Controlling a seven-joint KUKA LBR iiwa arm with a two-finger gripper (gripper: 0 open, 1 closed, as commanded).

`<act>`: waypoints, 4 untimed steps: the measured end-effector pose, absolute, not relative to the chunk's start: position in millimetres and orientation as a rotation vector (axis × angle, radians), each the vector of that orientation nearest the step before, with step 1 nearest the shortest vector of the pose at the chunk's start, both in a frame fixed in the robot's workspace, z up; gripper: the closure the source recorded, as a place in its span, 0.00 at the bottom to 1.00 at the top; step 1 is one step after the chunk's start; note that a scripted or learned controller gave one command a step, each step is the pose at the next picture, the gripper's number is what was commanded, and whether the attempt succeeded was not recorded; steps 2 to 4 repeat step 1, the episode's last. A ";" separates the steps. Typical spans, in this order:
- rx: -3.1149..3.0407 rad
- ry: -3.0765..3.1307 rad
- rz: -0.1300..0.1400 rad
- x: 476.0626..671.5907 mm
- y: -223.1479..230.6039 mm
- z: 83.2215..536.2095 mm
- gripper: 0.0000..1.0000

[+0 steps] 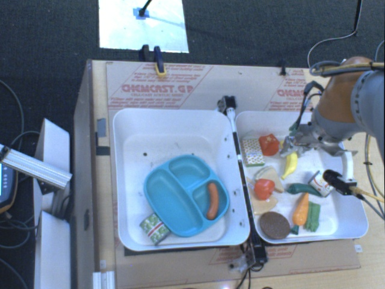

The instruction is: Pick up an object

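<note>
My gripper [293, 144] hangs over the back of the right bin [355, 221], under the grey arm with its orange band. Just below it lies a small yellow banana [290, 164]. A red block [269, 144] sits to the gripper's left. Next to that is a green-patterned box [253, 152]. Further forward lie a red tomato [264, 188], a beige piece [269, 174], a dark green vegetable [304, 189], a small can [319, 183], a carrot [301, 208] and a brown disc [275, 225]. I see nothing held in the gripper.
The left bin [132, 161] holds a blue divided plate [180, 197] with a sausage [212, 199] in one compartment. A small green and red box [154, 228] lies at the plate's front-left. The rims of the two bins [239, 173] meet in the middle.
</note>
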State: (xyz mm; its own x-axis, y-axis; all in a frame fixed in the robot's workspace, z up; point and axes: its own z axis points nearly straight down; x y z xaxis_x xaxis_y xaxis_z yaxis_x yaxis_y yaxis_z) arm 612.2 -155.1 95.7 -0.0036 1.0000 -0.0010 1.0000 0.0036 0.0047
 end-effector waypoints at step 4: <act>2.213 2.224 0.008 656.0 -94.1 173.0 1.00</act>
